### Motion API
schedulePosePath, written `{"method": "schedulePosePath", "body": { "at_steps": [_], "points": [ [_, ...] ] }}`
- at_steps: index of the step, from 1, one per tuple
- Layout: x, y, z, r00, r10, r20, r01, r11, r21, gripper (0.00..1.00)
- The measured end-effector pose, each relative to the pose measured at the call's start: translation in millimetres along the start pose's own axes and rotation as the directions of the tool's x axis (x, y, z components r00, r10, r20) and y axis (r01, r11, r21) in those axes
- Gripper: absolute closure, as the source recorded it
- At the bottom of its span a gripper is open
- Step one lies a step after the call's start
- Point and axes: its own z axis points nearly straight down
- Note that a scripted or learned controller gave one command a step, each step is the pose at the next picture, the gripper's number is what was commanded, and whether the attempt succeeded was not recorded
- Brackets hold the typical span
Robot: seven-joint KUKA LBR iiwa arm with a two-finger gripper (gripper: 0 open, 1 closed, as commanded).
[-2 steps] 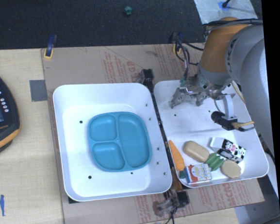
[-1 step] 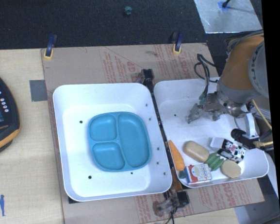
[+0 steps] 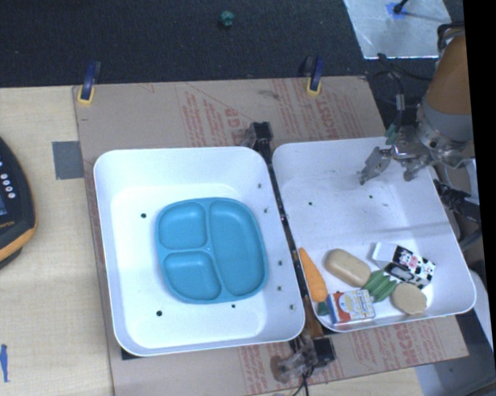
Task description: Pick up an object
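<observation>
pale wood desk [image 3: 40, 288] under taped cardboard [image 3: 189, 112] (red print, unreadable), dark floor beyond. end effector [image 3: 390, 165] spread apart above right bin [image 3: 331, 164]; toy food pile [image 3: 372, 285] sits at its near edge.

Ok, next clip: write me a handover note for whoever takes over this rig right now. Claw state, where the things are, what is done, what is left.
Claw: open, holding nothing, over the bare upper part of the right bin, apart from every object.
Objects: all clustered at the right bin's near edge. Carrot along the left wall, potato-like piece beside it, small carton, green piece, black-and-white cow-pattern item, and a tan round piece.
Left bin: holds a blue divided plate.
Done: nothing picked yet.
Left: move the claw down to the cluster, grasp one object, lift it.
</observation>
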Motion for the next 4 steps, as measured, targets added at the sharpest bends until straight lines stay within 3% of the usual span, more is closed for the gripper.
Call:
{"method": "schedulePosePath", "body": {
  "at_steps": [1, 2, 3, 4],
  "points": [
    [-11.2, -110.9, 53.2, 1.0, -0.002, -0.001, 0.002, 1.0, 0.004, 0.0],
    [64.3, -43.2, 45.2, 1.0, -0.005, 0.0, 0.005, 1.0, 0.002, 0.0],
    [21.0, -10.6, 46.5, 1.0, 0.0, 0.0, 0.0, 1.0, 0.001, 0.0],
    [15.1, -159.2, 53.2, 1.0, -0.002, 0.0, 0.002, 1.0, 0.004, 0.0]
  ]
}}
